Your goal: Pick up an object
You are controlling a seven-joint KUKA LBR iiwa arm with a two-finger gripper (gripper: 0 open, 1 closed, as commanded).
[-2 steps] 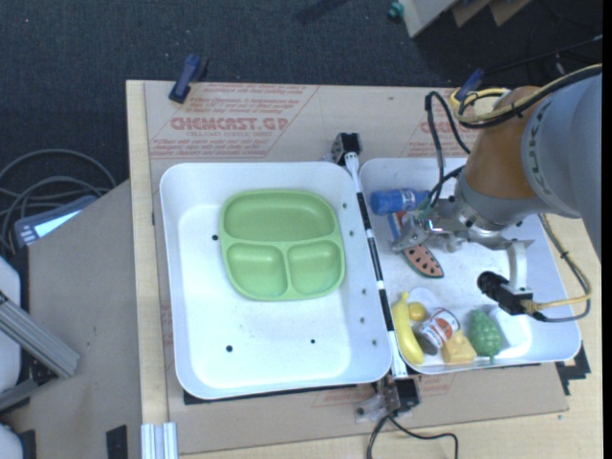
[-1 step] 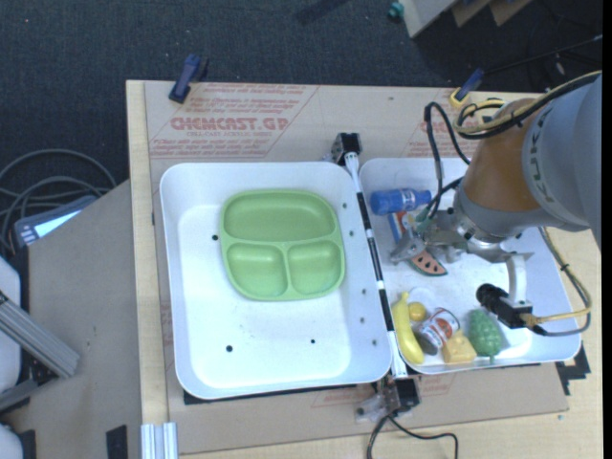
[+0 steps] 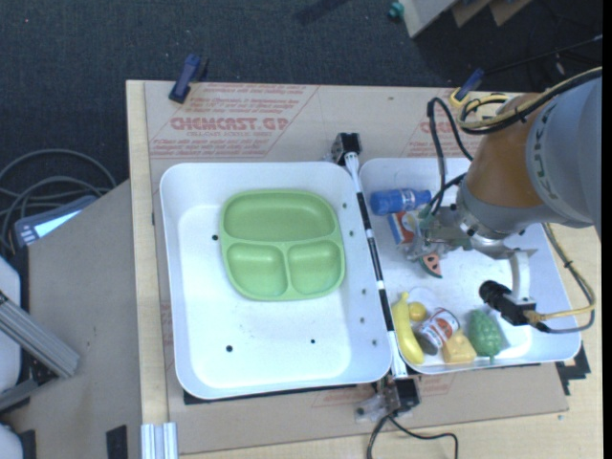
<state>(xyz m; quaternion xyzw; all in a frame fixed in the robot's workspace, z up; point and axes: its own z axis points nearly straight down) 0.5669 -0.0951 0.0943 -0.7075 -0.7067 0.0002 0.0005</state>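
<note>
The right bin (image 3: 559, 275) holds several small objects. A blue bottle (image 3: 397, 202) lies at its far left. At the front are a yellow banana (image 3: 409, 331), a red and white can (image 3: 439, 331), a yellow block (image 3: 460, 350) and a green bumpy piece (image 3: 485, 333). My gripper (image 3: 426, 245) is low in this bin, just in front of the blue bottle, over a small red and green item (image 3: 432, 265) that is partly hidden beneath it.
The left bin (image 3: 191, 285) holds a green divided plate (image 3: 283, 242). A black divider clip (image 3: 347, 146) sits between the bins at the back. Cables (image 3: 449, 132) run along the arm above the right bin. A black part (image 3: 497, 299) hangs from the wrist.
</note>
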